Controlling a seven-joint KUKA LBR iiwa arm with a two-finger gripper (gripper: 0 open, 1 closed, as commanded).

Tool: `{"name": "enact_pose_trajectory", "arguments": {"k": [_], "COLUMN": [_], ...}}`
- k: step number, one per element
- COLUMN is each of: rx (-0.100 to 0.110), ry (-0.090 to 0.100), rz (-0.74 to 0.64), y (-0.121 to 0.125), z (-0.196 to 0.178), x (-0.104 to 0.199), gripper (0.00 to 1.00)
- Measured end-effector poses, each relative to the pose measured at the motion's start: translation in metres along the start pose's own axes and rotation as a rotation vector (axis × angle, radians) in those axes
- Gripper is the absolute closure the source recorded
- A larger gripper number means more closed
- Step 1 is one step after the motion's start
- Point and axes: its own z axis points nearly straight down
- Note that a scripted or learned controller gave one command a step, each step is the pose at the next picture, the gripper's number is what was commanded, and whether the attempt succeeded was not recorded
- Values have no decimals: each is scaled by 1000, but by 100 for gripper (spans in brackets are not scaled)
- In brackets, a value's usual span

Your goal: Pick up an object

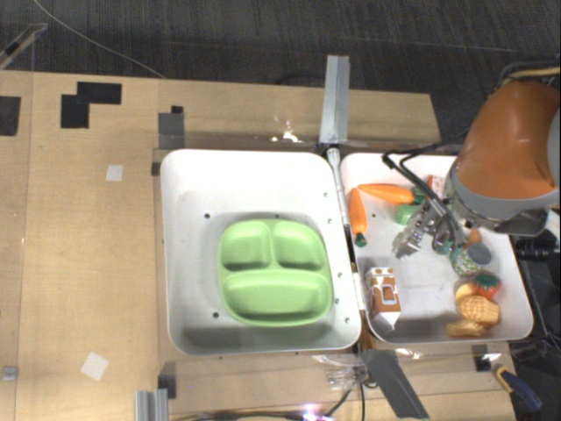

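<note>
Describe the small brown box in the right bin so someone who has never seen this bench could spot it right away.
Find the right-hand white bin, the one the arm reaches into. Follow its left wall toward the near corner: the small brown box lies there on the bin floor, apart from the rest. It is the only boxy, brown-and-white item; the carrots farther back are orange and tapered.

Right bin [519, 323] crowded (carrots [386, 193] above, carton [383, 290] below)
</note>
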Motion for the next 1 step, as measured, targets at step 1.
{"name": "enact_pose_trajectory", "arguments": {"k": [1], "rx": [3], "ry": [0], "rz": [-240], "y": [3], "z": [53], "x": [-66], "gripper": [100]}}
